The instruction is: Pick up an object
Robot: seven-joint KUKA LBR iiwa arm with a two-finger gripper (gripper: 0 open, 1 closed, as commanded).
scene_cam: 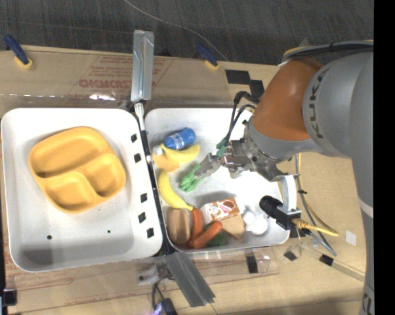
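Claw [214,163], whose grip state I cannot tell, points leftward at the green toy [192,176] lying just beside it, long axis slanting toward the banana [168,190].

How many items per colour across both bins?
Yellow: 3 - plastic divided tray, two toy bananas
Blue: 1 - small bottle
Green: 1 - leafy toy
Orange: 1 - carrot
Brown: 1 - bread roll
White: 1 - round piece
Printed: 1 - carton
Total: 9
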